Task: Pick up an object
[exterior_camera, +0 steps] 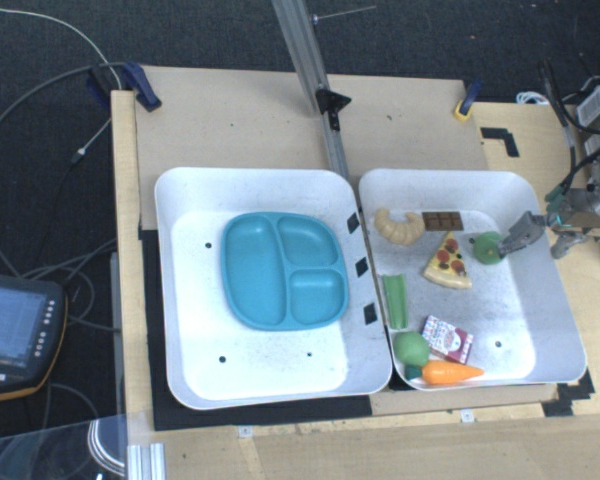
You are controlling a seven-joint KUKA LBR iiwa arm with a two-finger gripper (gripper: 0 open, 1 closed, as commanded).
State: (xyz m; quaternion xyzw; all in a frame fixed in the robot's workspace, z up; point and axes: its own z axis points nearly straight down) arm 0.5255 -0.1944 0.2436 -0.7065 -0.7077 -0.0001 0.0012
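Note:
The right bin (540,318) holds several toy foods: a croissant (398,227), a brown chocolate bar (442,221), a pizza slice (448,264), a green ball (487,248), a green stick (394,300), a green fruit (412,348), a pink packet (447,339) and a carrot (450,373). My gripper (542,240) hangs over the bin's right rim, open with nothing between its fingers. Its left finger (524,232) ends just right of the green ball.
The left bin (185,298) carries a blue divided plate (283,270). A metal pole (310,58) slants in from the top down to the gap between the bins. Cables and a pendant (15,333) lie off the bench at left.

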